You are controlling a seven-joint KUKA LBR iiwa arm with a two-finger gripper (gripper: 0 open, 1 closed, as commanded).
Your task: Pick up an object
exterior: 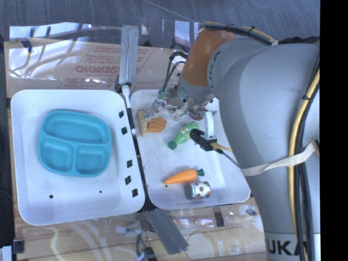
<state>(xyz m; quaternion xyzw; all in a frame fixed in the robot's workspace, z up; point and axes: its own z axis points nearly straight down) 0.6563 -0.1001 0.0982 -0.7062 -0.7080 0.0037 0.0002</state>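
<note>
- The object to be picked has not been settled: several candidates lie in the right shallow white plastic bin (231, 185), and none can be seen between the end effector's parts.
- The grey KUKA arm with its orange band (261, 102) reaches in from the right and leans over the top of the right bin, covering its upper right corner.
- The left shallow white plastic bin (27, 200) carries a blue plastic divided tray (74, 143), well apart from the arm.
- The end effector (175, 105) hangs low at the upper part of the right bin, near the pale corn-like cob (142, 122) and the round orange waffle-textured biscuit (156, 125); whether it is open or closed cannot be told, as the metal parts blur together.
- The small green plastic bottle (182, 136) lies tilted just below the wrist, beside a black cable connector (200, 140).
- The orange plastic carrot with a green top (182, 176) lies near the bin's lower edge, just above the small spotted can (198, 190).
- Judgement: this looks like the approach or descent step, before any grasp is secured. The next move calls for settling squarely over one item, most likely the biscuit or cob, closing on it, then lifting straight up without nudging neighbours.
</note>
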